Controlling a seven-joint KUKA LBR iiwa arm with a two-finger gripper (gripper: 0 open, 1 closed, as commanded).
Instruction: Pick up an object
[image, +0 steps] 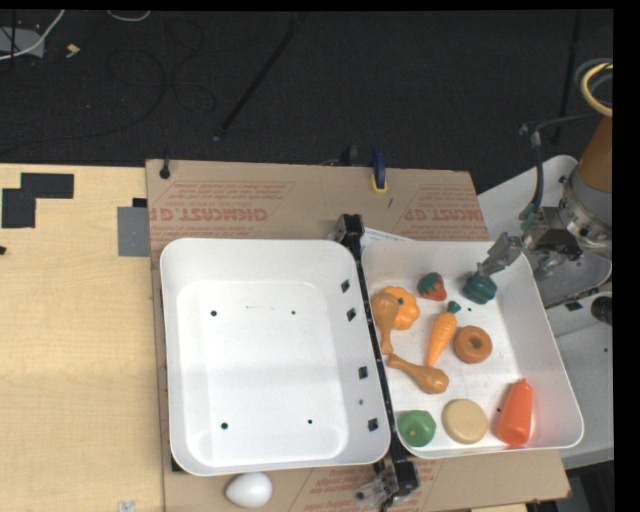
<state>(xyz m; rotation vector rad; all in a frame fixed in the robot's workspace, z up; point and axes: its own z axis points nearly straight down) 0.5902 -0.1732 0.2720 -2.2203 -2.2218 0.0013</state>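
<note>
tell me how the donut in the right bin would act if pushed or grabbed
The donut looks like a rigid, glossy toy, so it would probably keep its shape but could slip. It lies flat, so a push should slide it rather than roll it. The carrot sits close beside it and might get nudged.

We list two bins (200, 262) of smooth white plastic with a soft sheen, set on matt brown printed cardboard (300, 200). Left of the cardboard we note pale wood-grain bench top (70, 330), matt. Inside the right bin we record glossy plastic toy food: an orange carrot (440, 338), a brown doughnut (472, 345). Below the left bin, a smooth white egg (248, 490).
</note>
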